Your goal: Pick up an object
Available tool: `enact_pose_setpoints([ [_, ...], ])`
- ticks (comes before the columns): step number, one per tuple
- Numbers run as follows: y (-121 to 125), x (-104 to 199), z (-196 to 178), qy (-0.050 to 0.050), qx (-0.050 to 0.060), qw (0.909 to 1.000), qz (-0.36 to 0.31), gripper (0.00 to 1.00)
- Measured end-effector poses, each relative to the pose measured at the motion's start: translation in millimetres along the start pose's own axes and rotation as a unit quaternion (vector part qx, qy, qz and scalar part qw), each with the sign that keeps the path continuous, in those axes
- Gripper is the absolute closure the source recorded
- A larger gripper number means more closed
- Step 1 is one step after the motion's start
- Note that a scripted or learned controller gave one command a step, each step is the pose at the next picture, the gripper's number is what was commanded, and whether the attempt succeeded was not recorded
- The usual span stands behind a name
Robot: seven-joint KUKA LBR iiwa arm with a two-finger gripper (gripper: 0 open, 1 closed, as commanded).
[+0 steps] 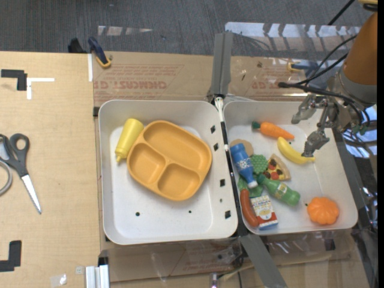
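A pair of scissors is seen lying on the bench at the far left, well apart from the bins. In the left bin a yellow bottle is laid along the upper left edge of an orange divided plate, touching it.

In the right bin the objects are gathered toward the middle and left — a blue bottle is set beside a green leafy toy, with a pizza slice just to its right and a green bottle below. A red sausage and a small carton lie together at the lower left. A carrot is placed near the top, a banana just beneath it, and an orange pumpkin sits alone in the lower right corner.

The gripper is positioned over the banana's right end, reached in from the right; whether its fingers are spread or closed cannot be told, and nothing is seen held between them.
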State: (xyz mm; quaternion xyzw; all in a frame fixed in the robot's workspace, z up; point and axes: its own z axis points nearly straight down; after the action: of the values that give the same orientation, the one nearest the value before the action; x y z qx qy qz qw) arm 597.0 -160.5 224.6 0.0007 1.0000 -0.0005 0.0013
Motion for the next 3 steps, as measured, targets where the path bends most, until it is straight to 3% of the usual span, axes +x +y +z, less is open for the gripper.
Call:
enact_pose_setpoints([
  [1, 24.7, -51.0, 130.6, -0.002, 0.000, 0.9998, 0.022, 0.00],
  [2, 25.5, -52.7, 119.9, -0.005, 0.001, 0.9998, 0.020, 1.00],
  [3, 25.5, -52.7, 119.9, -0.005, 0.001, 0.9998, 0.020, 0.00],
])
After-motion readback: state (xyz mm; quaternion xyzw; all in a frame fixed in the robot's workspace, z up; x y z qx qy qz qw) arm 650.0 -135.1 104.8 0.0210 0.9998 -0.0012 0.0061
